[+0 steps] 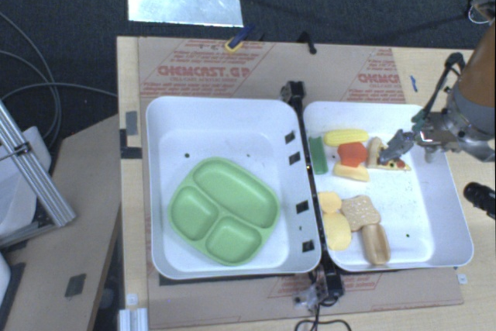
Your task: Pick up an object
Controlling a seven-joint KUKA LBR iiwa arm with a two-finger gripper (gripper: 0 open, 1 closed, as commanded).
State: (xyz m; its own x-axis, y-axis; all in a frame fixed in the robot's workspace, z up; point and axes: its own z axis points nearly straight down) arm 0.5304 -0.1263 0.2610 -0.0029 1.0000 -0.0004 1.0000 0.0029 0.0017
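Claw point(400, 143) hovers low in the right bin point(446, 244), right over the pizza slice point(391, 162); can't tell its grip. Toys crowd here: the slice touches a bread stick point(375, 150), so a descent could nudge both and miss.

The arm point(474, 101) came in from the right edge of the view, its grey wrist body sitting low over the right side of the bench. A dark cable ran up along the wrist toward the top right. The gripper point(399, 143) pointed left and slightly downward from the wrist, its dark fingers point(395, 140) extended toward the left. Whether the fingers were parted or closed could not be made out at that angle.
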